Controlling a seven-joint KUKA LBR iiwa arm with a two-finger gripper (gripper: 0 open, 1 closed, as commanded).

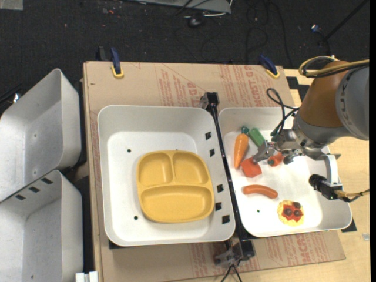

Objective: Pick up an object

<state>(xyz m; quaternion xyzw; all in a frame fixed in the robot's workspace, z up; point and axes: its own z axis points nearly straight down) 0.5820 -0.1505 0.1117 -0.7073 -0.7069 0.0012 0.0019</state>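
Red toy tomato [251, 168] lies mid right white bin [329, 216], beside the orange plastic carrot [240, 149]; the gripper [265, 154] hovers close, jaw state unclear.

A brown board [158, 84] tops the bench, held by blue clamps [116, 60] at its far edge, over dark speckled floor [47, 34] with trailing cables [258, 34].

Beside the hand [265, 153]: orange plastic carrot [240, 150], green plastic pickle [257, 137], red plastic pepper [251, 168], red-orange plastic sausage [260, 191]. Yellow plastic divided plate [175, 186] farther off.
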